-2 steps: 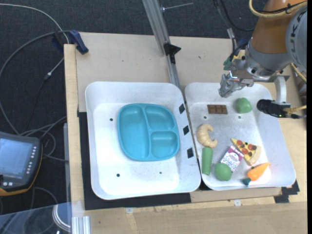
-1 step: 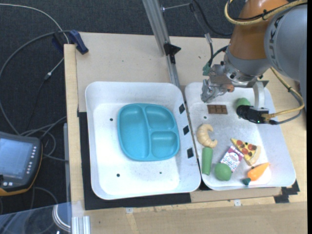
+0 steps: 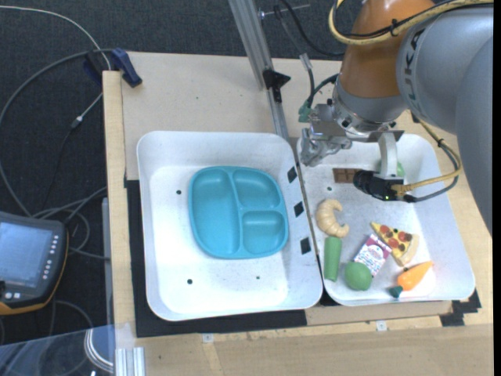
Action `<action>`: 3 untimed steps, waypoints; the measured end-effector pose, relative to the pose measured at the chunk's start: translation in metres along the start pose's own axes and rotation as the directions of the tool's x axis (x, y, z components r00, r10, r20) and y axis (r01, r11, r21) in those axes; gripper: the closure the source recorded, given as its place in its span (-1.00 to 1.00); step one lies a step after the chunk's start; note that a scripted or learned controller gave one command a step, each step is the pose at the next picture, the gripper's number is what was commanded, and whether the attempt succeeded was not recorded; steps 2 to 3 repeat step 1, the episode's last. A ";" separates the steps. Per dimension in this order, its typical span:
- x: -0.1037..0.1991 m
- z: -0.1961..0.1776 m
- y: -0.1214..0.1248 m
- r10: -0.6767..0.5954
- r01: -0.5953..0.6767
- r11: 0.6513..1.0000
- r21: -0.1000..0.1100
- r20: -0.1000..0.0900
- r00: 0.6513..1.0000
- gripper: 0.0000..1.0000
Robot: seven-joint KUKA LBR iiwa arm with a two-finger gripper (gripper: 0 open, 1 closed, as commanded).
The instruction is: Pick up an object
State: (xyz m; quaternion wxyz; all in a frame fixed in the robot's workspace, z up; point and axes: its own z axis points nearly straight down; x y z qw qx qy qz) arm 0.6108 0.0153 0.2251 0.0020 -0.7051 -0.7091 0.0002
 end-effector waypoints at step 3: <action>0.057 -0.002 -0.013 0.000 0.000 1.000 0.001 0.000 1.000 1.00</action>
